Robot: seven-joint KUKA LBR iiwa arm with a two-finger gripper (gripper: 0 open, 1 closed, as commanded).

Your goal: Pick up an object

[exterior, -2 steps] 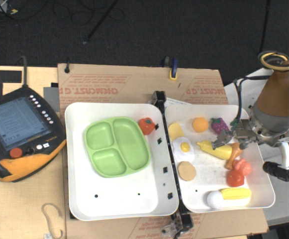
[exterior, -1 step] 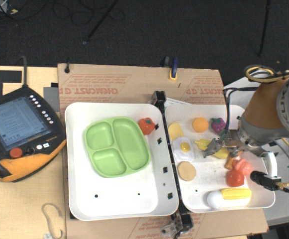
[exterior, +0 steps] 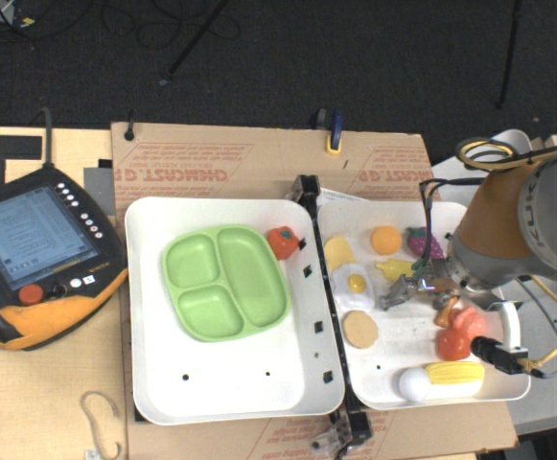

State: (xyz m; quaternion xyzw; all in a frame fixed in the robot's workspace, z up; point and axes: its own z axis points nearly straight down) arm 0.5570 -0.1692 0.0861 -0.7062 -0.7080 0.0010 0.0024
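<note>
Cardboard sheet [exterior: 259, 156], far edge, left of middle: red print, upside down, too blurred to read for sure
Cardboard sheet, far right corner: same red print, upside down, partly cut off
Pendant screen [exterior: 24, 233]: lines too small to read

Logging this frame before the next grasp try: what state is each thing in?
green divided plate: lying flat in the left bin, compartments bare
tomato: resting by the plate's upper right corner
gripper: low in the right bin, holding nothing visible
corn cob: lying on its side
round cookie: flat
</note>
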